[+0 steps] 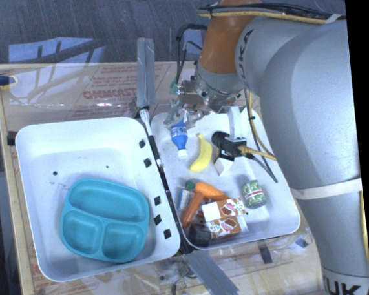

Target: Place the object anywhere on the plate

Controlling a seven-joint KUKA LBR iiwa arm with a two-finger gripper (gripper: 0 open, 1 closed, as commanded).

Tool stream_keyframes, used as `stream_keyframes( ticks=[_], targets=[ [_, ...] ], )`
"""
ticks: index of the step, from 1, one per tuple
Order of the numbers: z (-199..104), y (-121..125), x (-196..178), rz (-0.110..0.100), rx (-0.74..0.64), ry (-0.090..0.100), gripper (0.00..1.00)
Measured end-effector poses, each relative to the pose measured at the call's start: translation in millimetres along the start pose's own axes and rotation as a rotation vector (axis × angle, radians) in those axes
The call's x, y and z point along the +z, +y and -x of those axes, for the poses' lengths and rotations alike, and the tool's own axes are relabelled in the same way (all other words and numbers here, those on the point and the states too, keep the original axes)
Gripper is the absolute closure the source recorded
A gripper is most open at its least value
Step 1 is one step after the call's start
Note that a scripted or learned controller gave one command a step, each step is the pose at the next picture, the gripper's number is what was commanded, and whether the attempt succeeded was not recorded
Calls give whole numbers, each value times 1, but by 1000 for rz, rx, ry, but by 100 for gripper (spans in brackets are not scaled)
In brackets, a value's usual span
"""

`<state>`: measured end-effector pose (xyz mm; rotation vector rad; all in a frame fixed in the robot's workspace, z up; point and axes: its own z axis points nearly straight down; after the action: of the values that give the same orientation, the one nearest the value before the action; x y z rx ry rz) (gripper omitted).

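A teal divided plate (106, 219) lies in the left bin (42, 151), toward its front. My gripper (182, 114) hangs over the back left corner of the right bin (279, 222). Right under it is a small blue bottle with a white cap (179, 137), upright or slightly tilted. Whether the bottle is touched by the gripper is not clear from this angle. A yellow banana (201, 155) lies just right of the bottle.
The right bin also holds an orange carrot (200, 197), a brown and white snack box (222, 216), a small green can (254, 194) and a dark item (199, 236) at the front. The big grey arm covers the bench's right side.
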<state>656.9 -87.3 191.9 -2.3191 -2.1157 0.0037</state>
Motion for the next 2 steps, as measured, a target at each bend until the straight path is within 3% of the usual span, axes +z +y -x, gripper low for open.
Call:
stream_keyframes(
  ticks=[1,2],
  targets=[
    [-49,-54,-14,1,0,0,100],
    [-129,-92,2,-1,-327,-1,100]
  ],
)
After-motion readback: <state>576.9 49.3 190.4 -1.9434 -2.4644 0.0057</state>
